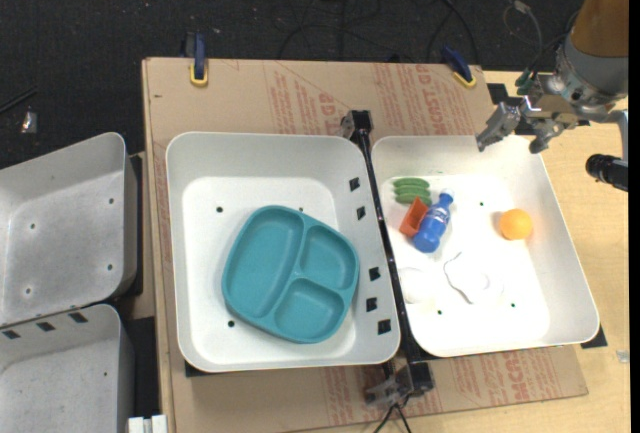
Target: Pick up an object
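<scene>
Hovering spread and unladen at the upper right, the tool (517, 131) is well apart from the small orange ball (515, 224) mid-right: judged light, smooth, roll-prone, best pinched across its middle.

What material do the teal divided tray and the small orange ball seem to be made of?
The teal tray looks like moulded plastic with a smooth, slightly glossy finish: uniform colour, rounded compartment ridges, soft highlights. The orange ball looks matte, possibly plastic or foam; it is too small to tell which.
</scene>
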{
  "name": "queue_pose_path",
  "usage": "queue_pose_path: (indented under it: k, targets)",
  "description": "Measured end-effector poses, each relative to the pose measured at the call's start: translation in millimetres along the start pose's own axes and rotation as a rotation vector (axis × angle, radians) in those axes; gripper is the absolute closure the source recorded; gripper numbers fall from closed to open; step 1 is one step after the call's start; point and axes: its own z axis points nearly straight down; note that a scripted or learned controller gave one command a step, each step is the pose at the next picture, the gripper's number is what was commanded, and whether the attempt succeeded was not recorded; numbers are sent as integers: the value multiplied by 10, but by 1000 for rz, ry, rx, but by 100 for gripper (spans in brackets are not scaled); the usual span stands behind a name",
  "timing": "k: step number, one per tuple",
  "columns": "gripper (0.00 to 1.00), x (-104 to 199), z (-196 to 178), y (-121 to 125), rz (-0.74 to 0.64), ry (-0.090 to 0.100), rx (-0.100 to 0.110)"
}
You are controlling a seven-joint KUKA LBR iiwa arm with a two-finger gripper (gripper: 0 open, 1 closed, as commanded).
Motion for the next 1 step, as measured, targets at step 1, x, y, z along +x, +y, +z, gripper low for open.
queue_pose_path:
  k: [1]
  targets:
    - [0, 7, -86, 24, -3, -2, -13]
